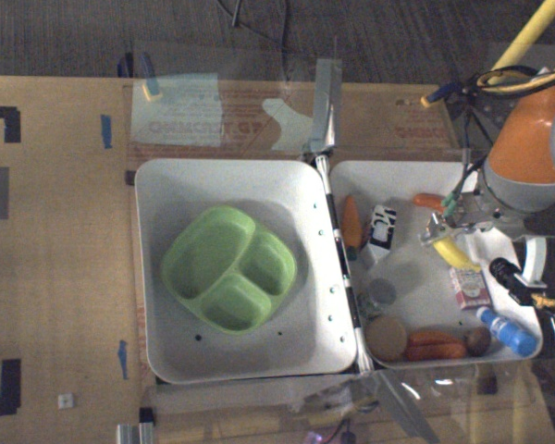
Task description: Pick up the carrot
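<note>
Hot dog [434, 345] lay along right bin [416, 276] near wall; carrot [351, 223] by left wall; gripper [437, 231] above banana [456, 252], grip state indeterminable.

The carrot [351, 223] lay against the right bin's [402, 285] left wall. At 3 o'clock from it, the gripper [441, 225] hovered over a yellow item [455, 252].

The tabletop [55, 276] is light wood; two white bins lie on it, the left bin [157, 331] touching the right bin [402, 178].
</note>
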### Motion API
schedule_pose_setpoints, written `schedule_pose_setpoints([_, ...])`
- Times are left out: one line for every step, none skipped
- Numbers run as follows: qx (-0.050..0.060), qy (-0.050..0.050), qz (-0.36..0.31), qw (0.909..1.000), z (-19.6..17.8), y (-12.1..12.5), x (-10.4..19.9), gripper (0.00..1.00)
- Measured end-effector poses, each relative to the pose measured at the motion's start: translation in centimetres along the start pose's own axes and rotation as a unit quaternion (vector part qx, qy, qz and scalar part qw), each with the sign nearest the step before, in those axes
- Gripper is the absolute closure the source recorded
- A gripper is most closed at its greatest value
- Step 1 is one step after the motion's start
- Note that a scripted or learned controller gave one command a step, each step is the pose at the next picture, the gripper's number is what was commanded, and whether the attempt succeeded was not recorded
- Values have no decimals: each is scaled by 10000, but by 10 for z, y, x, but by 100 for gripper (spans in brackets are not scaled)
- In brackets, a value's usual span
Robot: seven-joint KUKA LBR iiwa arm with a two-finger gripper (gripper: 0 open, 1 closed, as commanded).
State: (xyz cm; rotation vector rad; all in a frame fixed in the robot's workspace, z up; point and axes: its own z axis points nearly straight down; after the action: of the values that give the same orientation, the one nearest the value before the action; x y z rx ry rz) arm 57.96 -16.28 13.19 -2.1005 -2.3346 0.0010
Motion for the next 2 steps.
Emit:
schedule_pose_setpoints([-9, -5, -2, 10000, -1, 1, 0, 0])
schedule_pose_setpoints([-25, -7, -653, 9979, 46, -11, 3, 0])
